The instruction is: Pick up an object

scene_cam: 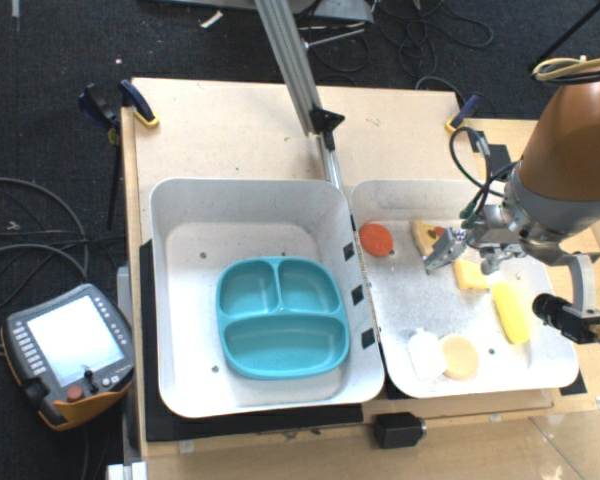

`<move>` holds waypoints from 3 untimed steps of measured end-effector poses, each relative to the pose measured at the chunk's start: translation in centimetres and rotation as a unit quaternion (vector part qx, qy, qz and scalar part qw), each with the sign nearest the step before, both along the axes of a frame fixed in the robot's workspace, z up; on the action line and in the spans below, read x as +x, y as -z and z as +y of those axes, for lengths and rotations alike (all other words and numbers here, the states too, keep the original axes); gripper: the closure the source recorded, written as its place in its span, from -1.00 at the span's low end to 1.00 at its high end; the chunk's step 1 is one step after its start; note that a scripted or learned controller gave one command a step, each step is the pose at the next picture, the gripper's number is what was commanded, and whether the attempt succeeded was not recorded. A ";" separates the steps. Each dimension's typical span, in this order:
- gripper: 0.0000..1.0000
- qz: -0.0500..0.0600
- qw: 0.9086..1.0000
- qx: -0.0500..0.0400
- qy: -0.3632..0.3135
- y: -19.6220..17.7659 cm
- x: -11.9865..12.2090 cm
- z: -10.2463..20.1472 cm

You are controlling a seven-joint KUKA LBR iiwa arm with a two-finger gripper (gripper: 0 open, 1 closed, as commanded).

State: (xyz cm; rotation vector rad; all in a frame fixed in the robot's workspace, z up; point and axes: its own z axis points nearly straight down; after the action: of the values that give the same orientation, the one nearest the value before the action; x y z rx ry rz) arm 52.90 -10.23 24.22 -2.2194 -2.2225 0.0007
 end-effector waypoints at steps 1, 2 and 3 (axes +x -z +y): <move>-1.00 0.000 1.000 0.000 0.000 0.0 0.0 0.0; -1.00 0.002 1.000 0.000 0.001 4.4 -0.5 0.1; -1.00 0.003 1.000 0.000 0.001 10.8 -0.5 -0.2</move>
State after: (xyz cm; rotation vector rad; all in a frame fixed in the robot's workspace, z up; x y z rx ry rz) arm 52.35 -10.46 13.44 -2.2182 -2.2160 0.0072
